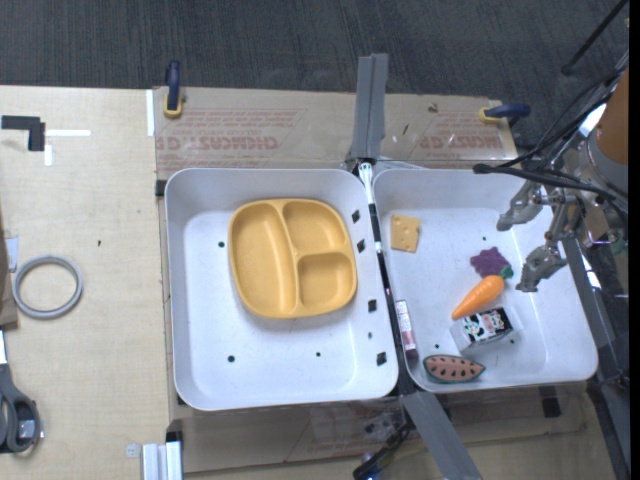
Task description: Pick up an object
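Camera view: the gripper (pixel 533 238) hangs open and empty over the right bin's (pixel 440 193) far edge, so nothing is picked yet. The carrot (pixel 478 295), grapes (pixel 489 262), cracker (pixel 405 233), carton (pixel 487 326) and melon slice (pixel 453 368) lie there. The carton's print is unreadable.

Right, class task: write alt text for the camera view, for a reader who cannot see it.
A grey robot arm's two-finger gripper, open and holding nothing, hovers over the right-hand shallow white bin, which holds an orange toy carrot, a purple toy, a yellow cracker, a watermelon slice and a small printed carton. The left white bin holds a yellow three-compartment plate.
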Tool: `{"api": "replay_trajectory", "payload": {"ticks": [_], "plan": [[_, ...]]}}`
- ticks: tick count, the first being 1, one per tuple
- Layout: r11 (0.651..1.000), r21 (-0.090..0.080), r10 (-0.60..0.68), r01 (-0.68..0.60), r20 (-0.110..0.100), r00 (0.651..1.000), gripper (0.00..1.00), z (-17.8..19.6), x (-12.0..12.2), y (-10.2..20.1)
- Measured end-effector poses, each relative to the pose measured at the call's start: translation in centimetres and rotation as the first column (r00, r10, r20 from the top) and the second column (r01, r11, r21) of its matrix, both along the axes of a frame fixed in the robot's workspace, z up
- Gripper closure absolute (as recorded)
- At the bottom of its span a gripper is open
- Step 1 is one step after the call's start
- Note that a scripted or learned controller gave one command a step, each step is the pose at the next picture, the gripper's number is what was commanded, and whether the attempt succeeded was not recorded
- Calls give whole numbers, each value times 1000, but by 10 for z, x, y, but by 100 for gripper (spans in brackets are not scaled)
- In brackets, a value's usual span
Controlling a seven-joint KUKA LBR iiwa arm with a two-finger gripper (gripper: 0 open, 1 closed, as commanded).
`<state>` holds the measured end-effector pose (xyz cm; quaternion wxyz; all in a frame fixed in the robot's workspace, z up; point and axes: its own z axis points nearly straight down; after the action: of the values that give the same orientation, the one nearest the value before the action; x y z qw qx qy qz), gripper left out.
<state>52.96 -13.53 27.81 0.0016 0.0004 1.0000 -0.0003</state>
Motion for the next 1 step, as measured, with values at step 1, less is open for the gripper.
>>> {"api": "replay_trajectory", "payload": {"ticks": [1], "plan": [[968,0,-252,252,-1,968,0,-82,31,-39]]}}
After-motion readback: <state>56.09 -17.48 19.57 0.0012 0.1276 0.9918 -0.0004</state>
